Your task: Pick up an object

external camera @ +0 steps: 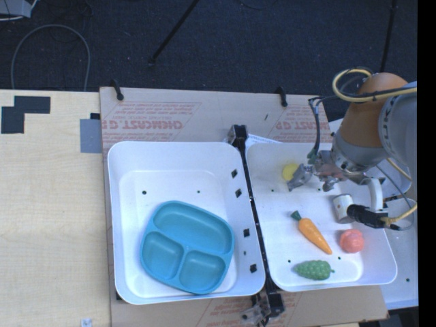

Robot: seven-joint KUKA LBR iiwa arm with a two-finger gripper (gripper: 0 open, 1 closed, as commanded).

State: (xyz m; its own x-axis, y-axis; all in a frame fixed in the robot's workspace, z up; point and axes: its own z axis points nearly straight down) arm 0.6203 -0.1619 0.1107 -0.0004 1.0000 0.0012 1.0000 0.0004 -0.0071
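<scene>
Beside jaws (300,178), state unclear: small yellow lump (290,171); tapered orange carrot (312,231) nearby.

Glossy blue plastic tray (186,246), smooth white bins (129,157)

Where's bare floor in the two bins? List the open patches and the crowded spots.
Left bin: open along the far wall, above the blue tray. Right bin: open strip between the divider and the carrot. Crowded: far right, where the gripper, yellow object, red ball and green grapes sit.
</scene>
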